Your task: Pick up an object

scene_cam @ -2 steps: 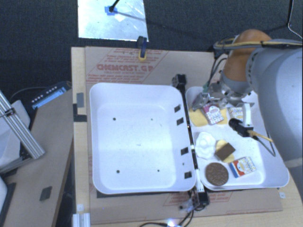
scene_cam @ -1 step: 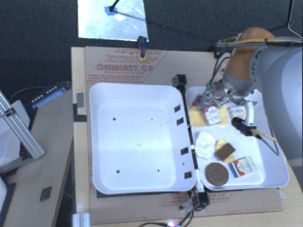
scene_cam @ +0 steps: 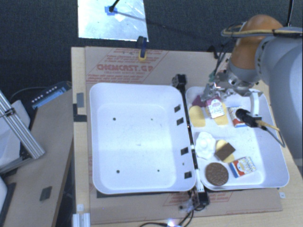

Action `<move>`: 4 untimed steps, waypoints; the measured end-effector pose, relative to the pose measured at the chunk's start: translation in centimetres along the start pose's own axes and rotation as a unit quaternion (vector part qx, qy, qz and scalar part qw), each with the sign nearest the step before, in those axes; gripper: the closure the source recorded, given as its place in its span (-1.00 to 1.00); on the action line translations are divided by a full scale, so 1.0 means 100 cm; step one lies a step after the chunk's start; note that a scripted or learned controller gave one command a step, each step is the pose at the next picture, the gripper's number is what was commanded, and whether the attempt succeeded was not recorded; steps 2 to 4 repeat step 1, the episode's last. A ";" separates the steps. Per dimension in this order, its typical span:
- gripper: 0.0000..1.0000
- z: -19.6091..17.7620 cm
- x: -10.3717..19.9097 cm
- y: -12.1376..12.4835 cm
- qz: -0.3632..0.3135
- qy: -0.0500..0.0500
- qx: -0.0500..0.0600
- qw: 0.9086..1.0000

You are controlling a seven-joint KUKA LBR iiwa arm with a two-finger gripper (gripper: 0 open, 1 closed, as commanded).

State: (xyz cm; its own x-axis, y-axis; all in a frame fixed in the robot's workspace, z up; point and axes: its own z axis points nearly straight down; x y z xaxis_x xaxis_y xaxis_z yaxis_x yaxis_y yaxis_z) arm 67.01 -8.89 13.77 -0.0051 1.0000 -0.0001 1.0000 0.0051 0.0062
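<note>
Over the right bin (scene_cam: 279,167), the tool (scene_cam: 213,92) hovers, finger state unclear.

The arm (scene_cam: 279,56) runs off the right edge, so most of its body is cut away. Its gripper (scene_cam: 214,92) hangs over the right bin's (scene_cam: 274,171) far left corner, fingers too blurred to read. It hides the top of a small packet (scene_cam: 216,109). The print on the carton (scene_cam: 243,166) near the bin's near edge is too small to make out.

Bright, even overhead light, soft shadows in the white bins (scene_cam: 142,91), glare on the foil sheet (scene_cam: 112,13), slightly grainy.
</note>
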 end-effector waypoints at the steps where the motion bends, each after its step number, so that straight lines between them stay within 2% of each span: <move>1: 1.00 -0.050 0.065 -0.051 -0.002 0.001 0.002 1.000; 4: 1.00 -0.050 0.065 -0.051 -0.002 0.001 0.002 1.000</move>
